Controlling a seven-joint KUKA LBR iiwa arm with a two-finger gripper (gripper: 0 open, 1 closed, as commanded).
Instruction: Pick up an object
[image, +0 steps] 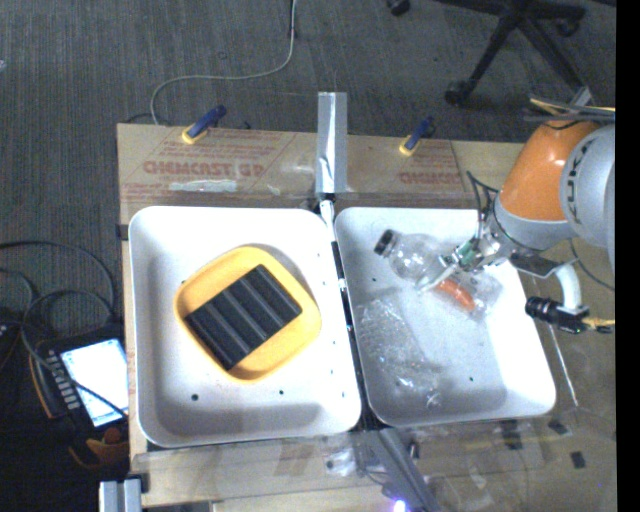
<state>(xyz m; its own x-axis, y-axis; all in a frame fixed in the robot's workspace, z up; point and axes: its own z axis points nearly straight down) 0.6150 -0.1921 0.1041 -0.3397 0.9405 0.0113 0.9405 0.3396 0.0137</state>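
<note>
Clear plastic bottle (408, 255) with a black cap lies in the right bin (520, 385), upper-left area. Gripper (466, 256) sits just right of it, over crinkled clear plastic with an orange piece (458, 294). Yellow tray with black insert (248, 311) fills the left bin (160, 400).

Light is even and fairly bright, falling from above. The white bins (240, 420) are close to washed out, with soft grey shading along their inner walls. The yellow tray (250, 312) casts a faint shadow on the left bin's floor. The clear bottle (408, 252) and plastic wrap (385, 330) are hard to make out against the white. The carpet (80, 70) is dim and grainy. Overall sharpness is modest.
</note>
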